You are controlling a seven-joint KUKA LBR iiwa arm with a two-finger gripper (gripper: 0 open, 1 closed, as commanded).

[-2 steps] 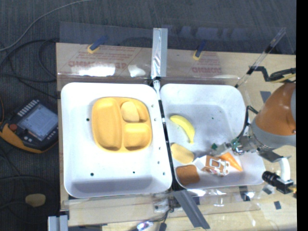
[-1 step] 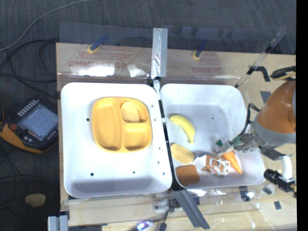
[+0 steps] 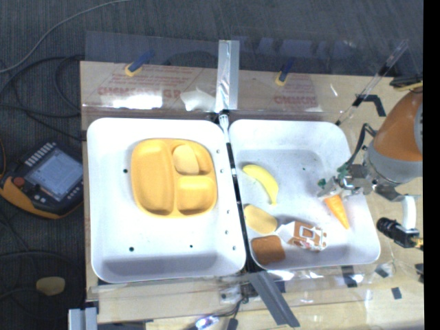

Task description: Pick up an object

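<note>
Looking down at two white bins side by side, left bin (image 3: 110,253) and right bin (image 3: 302,143), sharing a middle wall. In the left bin, sitting a bit toward 12 o'clock of center: a yellow divided tray (image 3: 155,181), with a roundish tan lump (image 3: 187,160) in its compartment at about 1 o'clock. Over in the right bin, quite a spread. Yellow banana (image 3: 263,181) near the 9 o'clock side, curved and lying flat. Down from that, toward 7 o'clock, a pale yellow rounded piece (image 3: 260,218) touching or nearly touching a brown block (image 3: 268,248) tucked against the 6 o'clock wall. Just at 3 o'clock of the brown block, a small orange-and-white boxy thing (image 3: 307,236), too small to make out properly. Then the orange carrot (image 3: 337,210) over by the 3 o'clock wall, wide end up toward 11 o'clock, tip pointing roughly to 5 o'clock. Gripper (image 3: 347,181) right at the carrot's wide end, coming in under the orange band of the arm (image 3: 402,133) from 3 o'clock. Honestly can't tell whether open, closed or clamped on the carrot, too cluttered and small there. Also can't say if touching or just above. Off the bench at 9 o'clock, a handheld pendant (image 3: 45,177) on dark carpet.
</note>
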